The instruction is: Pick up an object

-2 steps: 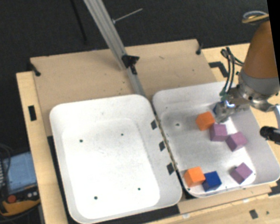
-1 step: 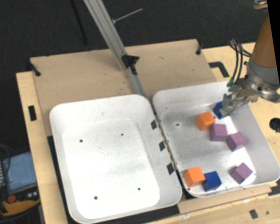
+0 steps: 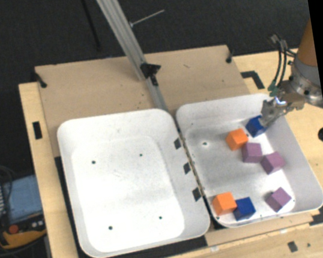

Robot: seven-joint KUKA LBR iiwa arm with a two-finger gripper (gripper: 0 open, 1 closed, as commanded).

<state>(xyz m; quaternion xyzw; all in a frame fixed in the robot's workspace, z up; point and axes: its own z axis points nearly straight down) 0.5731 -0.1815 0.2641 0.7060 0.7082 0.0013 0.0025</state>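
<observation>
Gripper [image 3: 269, 109] poised at far right corner of right bin [image 3: 207, 112], just above or touching blue cube [image 3: 255, 126]; finger state not discernible. Orange cube [image 3: 236, 139] just left of it, two purple cubes [image 3: 252, 153] nearer. Remaining blocks clustered along near wall. Left bin [image 3: 112, 127] alongside, presumably for deposits.

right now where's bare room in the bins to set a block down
The left bin has a bare floor, wall to wall. In the right bin, the strip along the centre divider between the upper orange block and lower orange block is free. The right side is crowded with blue and purple blocks, with the gripper there.
</observation>
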